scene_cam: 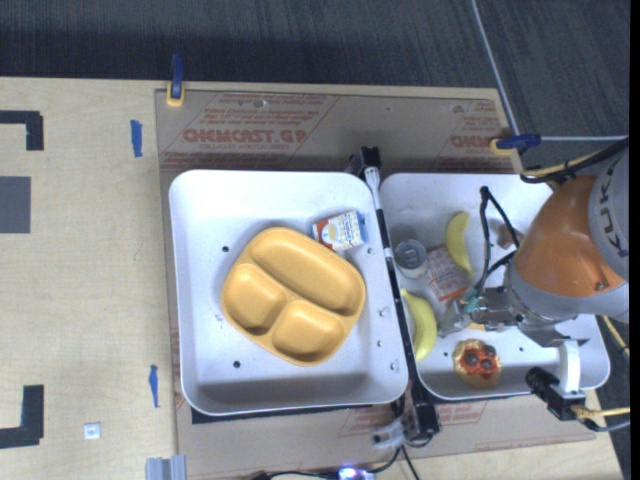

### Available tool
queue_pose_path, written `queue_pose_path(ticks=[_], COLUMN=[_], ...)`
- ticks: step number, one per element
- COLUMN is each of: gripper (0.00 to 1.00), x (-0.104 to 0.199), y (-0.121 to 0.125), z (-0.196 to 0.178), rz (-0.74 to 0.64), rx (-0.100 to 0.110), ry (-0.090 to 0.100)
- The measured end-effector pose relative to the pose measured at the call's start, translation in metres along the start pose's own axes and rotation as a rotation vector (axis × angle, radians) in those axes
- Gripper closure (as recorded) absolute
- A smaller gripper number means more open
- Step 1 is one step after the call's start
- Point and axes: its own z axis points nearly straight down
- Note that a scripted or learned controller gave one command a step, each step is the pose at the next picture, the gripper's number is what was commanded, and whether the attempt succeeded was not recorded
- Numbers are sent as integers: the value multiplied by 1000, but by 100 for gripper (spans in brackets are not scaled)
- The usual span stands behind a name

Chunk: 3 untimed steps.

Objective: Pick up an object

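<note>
The divided tray (292,295) is mustard yellow; both bins (200,298) are white. The bananas (458,241) are yellow, the worktop (80,298) pale wood.

bench (80,298) | cardboard sheet (330,118) | two white bins: left bin (200,268), right bin (430,193)

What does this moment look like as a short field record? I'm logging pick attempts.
left bin: yellow divided tray, small carton at its upper right
right bin: two bananas, clear bottle, round orange-dark item
arm: over right bin
pincer: low among the items, grasp unclear
</note>
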Motion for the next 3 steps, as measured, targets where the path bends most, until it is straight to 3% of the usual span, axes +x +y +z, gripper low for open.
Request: queue_pose_path(ticks=[1,2,3], gripper=[100,0,0], x=[11,11,10], y=[2,2,1], z=[-8,-8,1], rz=[-12,-12,-10], rx=[-1,-1,3], ry=[16,16,15])
